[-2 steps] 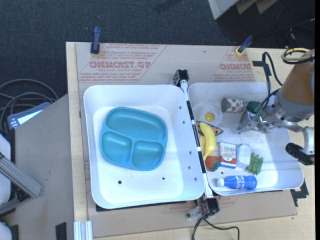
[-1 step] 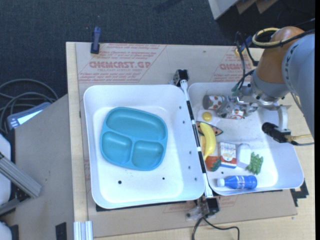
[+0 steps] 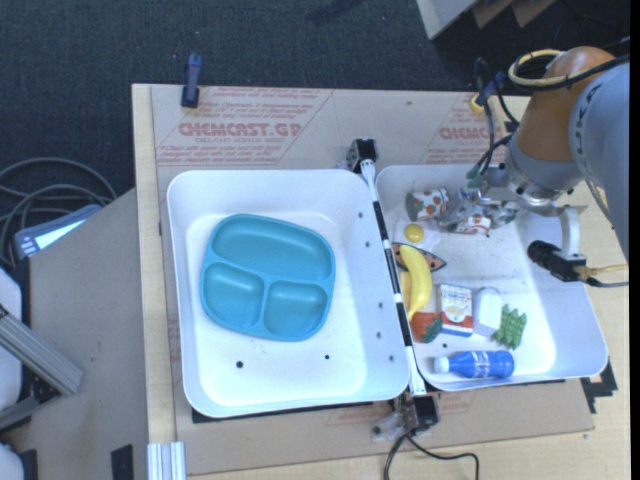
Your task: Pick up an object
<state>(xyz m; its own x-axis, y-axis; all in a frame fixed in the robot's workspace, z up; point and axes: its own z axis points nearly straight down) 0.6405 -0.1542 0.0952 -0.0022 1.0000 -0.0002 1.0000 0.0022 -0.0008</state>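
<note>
The right bin [image 3: 560, 353] holds several small objects. A white piece with red spots [image 3: 430, 204] lies at its far left, with a small yellow ball [image 3: 414, 233] below it. A banana [image 3: 416, 280] runs along the left wall. Nearer the front are a small red and white box [image 3: 457, 306], a white block [image 3: 488, 309], a green toy [image 3: 511, 325] and a blue bottle [image 3: 474, 365] lying on its side. My gripper [image 3: 476, 212] is low in the far part of this bin, just right of the spotted piece. A small red and white thing [image 3: 480, 225] sits right under it.
A blue divided plate [image 3: 267, 276] lies in the left bin [image 3: 190, 208]. The divider [image 3: 385, 258] between the bins runs down the middle. The arm's grey body and orange band [image 3: 550, 118] hang over the right bin's far right corner. A black cable [image 3: 560, 260] crosses the bin's right rim.
</note>
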